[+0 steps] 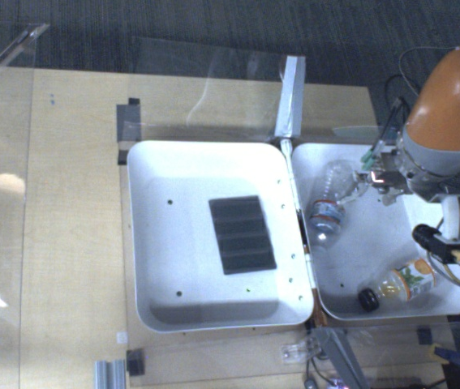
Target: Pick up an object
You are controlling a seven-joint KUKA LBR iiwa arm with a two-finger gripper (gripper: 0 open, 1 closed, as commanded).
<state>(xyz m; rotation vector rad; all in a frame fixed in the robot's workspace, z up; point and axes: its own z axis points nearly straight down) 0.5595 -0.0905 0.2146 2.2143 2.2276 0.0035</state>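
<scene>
The pincer [378, 178] hovers over the right bin [449, 302] beside a clear bottle [328, 198] lying on its side; its grip I cannot tell. A capped bottle [398, 284] lies near the front; a dark ribbed block [242, 234] sits in the left bin [156, 241].

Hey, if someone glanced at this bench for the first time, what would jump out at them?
Probably the orange-banded arm reaching in over the right bin, and the dark ridged pad lying alone in the middle of the left bin. Next, a clear bottle near the right bin's left wall and a black-capped bottle at its front.
</scene>
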